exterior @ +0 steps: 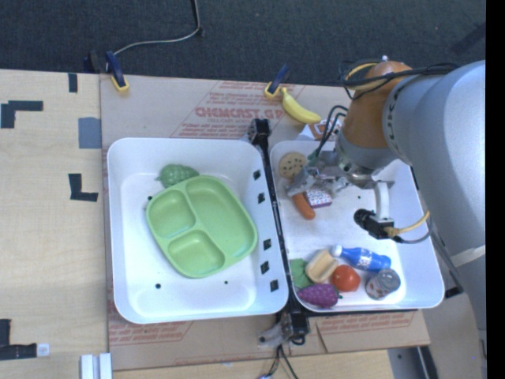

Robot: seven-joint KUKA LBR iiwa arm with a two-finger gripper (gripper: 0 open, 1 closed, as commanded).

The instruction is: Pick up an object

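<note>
My gripper (319, 181) is low in the right bin (418, 235), near its far left part, under the grey wrist with the orange band. It is open, its fingers spread over a small red-and-white packet (320, 199). An orange carrot-like piece (303, 205) lies just left of the packet, and a round cookie (292, 163) lies beyond it. Nothing is held between the fingers.
The near end of the right bin holds a blue bottle (364, 257), a tomato (345, 278), a grey can (382, 283), purple grapes (319, 294), a bread piece (320, 264) and a green piece (297, 272). A banana (298, 110) lies outside the bin. The left bin (130, 235) holds a green divided plate (201, 224) and a green leafy toy (177, 174).
</note>
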